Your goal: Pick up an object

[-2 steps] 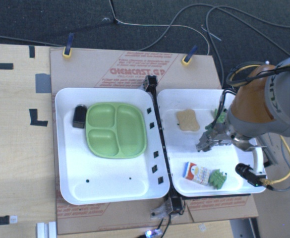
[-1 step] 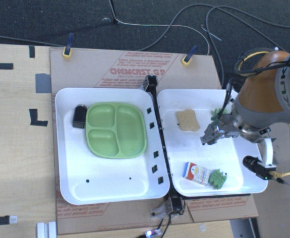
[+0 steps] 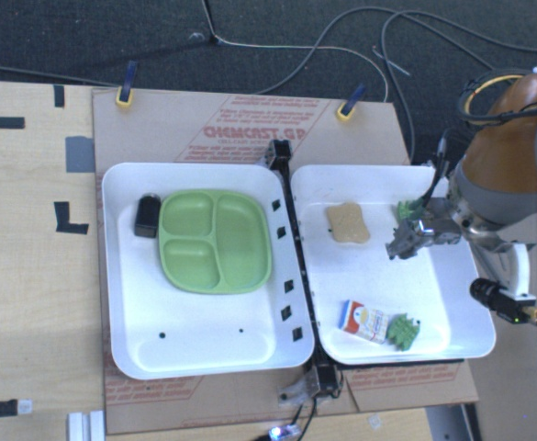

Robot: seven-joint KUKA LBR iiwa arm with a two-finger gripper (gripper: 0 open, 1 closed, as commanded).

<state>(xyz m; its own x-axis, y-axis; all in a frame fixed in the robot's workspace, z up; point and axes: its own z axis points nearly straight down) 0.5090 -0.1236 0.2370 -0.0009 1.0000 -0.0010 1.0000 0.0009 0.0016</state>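
In the right bin [image 3: 452,274] lie a tan, flat, bread-like piece [image 3: 348,222] at the upper left, a small white and red carton [image 3: 363,321] at the front, and a green leafy toy [image 3: 403,331] touching the carton's right end. A second small green thing [image 3: 408,211] sits at the upper right, right by my wrist. My gripper [image 3: 403,244] hangs low over the bin's middle right, just below that green thing and to the right of the tan piece. Whether it touches the green thing is unclear.
The left bin [image 3: 130,320] holds a green divided plate [image 3: 216,241] with a small black block [image 3: 147,216] at its left rim. A black divider [image 3: 291,265] runs between the bins. Cables trail over the dark floor behind, and yellow clamps [image 3: 348,108] pin the cardboard underlay.
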